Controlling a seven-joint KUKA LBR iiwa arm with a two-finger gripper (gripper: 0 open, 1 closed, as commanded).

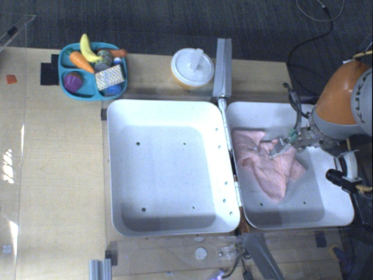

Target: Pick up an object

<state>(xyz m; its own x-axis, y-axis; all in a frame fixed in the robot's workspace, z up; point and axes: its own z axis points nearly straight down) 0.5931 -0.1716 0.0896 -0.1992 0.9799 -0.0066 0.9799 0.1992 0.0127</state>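
right bin (332, 214) holds pink cloth (269, 165); gripper (282, 145) over it, pincer state unclear. descend onto a raised fold, then close.

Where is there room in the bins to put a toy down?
The left bin has its whole floor bare. In the right bin, the pink cloth and the gripper crowd the middle; bare strips lie along its near and right walls.

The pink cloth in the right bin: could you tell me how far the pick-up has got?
Done: the gripper has reached the pink cloth in the right bin. In hand: it sits at the cloth's upper edge. Left: the cloth lies on the bin floor, not yet lifted.
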